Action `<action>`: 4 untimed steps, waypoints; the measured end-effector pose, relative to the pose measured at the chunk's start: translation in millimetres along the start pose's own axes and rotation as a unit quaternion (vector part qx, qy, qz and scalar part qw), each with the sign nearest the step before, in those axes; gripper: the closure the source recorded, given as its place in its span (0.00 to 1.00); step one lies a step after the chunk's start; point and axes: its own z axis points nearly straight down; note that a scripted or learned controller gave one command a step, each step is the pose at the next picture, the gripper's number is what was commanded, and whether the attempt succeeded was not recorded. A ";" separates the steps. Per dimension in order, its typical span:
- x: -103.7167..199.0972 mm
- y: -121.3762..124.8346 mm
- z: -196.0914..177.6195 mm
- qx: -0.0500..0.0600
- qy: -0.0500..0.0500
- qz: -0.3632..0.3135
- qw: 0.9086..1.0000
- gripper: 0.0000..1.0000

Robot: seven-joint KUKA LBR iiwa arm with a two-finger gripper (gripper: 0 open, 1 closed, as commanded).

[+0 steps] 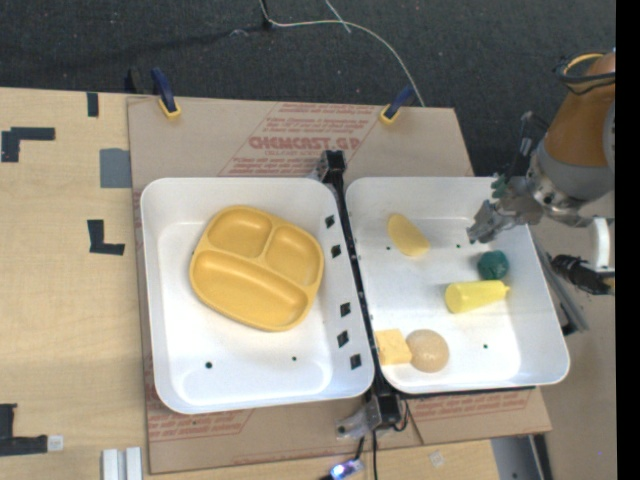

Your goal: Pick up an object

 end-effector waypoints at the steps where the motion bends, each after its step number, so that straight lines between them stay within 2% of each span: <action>1: 0.3 1.4 -44.7 -0.001 0.000 0.000 1.000 1.00; 2: 57.2 -5.3 -33.9 0.002 0.001 -0.002 1.000 1.00; 4: 157.9 -8.8 -51.2 0.002 0.001 -0.003 1.000 1.00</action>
